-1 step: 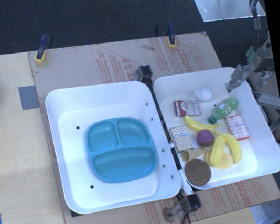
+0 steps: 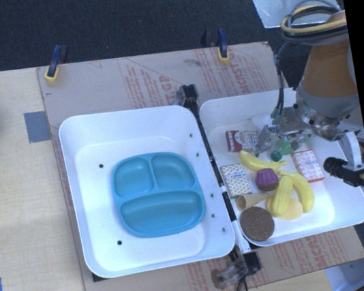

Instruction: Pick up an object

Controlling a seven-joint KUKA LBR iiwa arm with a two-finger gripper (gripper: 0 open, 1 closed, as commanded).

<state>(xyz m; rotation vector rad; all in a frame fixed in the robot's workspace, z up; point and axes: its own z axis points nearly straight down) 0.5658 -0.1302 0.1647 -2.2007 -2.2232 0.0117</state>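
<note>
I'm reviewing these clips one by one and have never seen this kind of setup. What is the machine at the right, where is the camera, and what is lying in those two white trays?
There is one picture, taken by a fixed camera above the bench, looking down at a slant. The grey and orange shape at the right is a robot arm reaching in; its end effector is low over the right bin, among the items. Its grip is too cluttered to judge, and nothing is clearly held.

The left bin holds a blue divided plate. The right bin holds toy food: yellow bananas, a purple piece, a brown round cookie-like disc, an ice cream cone and some small printed packets.

The job is to pick up any one object.
</note>
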